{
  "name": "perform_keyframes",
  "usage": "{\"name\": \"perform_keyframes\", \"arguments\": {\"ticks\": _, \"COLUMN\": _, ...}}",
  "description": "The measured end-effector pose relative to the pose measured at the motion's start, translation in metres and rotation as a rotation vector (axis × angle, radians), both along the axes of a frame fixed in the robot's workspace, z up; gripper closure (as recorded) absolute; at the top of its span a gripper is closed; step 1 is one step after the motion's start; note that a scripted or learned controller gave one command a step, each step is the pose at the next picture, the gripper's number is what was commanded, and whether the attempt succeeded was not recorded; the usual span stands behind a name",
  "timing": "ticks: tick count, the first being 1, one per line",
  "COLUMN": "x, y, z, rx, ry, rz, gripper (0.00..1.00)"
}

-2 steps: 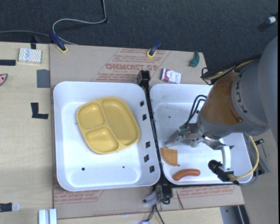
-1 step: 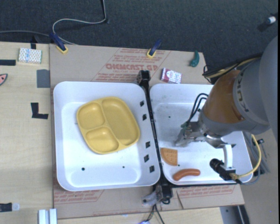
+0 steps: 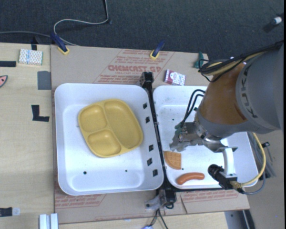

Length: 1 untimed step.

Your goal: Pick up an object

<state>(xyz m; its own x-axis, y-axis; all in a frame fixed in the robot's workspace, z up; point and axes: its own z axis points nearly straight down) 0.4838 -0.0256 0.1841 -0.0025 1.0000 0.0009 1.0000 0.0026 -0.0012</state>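
Sausage lies nearest in the right bin, waffle piece just behind it — the tool hangs over that piece, jaw width impossible to tell. Approach step, it seems; next comes descending squarely — yellow plate sits in the left bin.

Left bin: yellow plate fills middle, bare floor along near edge.
Right bin: arm covers most; waffle, hot dog near corner.
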Motion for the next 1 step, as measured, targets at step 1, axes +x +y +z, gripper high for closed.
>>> {"name": "perform_keyframes", "arguments": {"ticks": 1, "x": 0.0002, "y": 0.0004, "z": 0.0090, "rx": 0.001, "ry": 0.001, "rz": 0.001, "gripper": 1.00}}
